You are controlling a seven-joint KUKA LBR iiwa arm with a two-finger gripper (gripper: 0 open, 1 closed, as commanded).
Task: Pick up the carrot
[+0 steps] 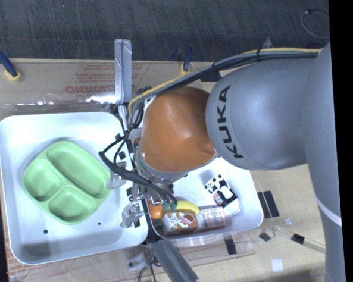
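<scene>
Hovering Over the Right Bin's Near Corner

I see the arm (264, 120) reaching in from the right, its grey body and orange band (173, 131) covering most of the right bin (249, 213). The gripper (146, 208) hangs low over that bin's near-left corner, just beside the wall between the two bins. Whether it is released or clenched I cannot tell; the metal parts and cables around it blur together from this angle.

The carrot (155, 212) shows as a small orange patch right at the gripper, partly hidden by it. It lies in the right bin's near-left corner, touching or very nearly touching the gripper's hardware. I cannot tell if it is between the gripper's parts or only beside them.

Just to the right of the carrot lies a packaged snack (182, 221) with a reddish label, and a yellow piece (186, 208) rests against its top edge. Farther right sits a small black-and-white box (222, 191).

The left bin (12, 177) holds a green divided plate (65, 181) with three compartments, lying flat and well apart from the gripper. Both bins sit on the brown surface (53, 79).
</scene>
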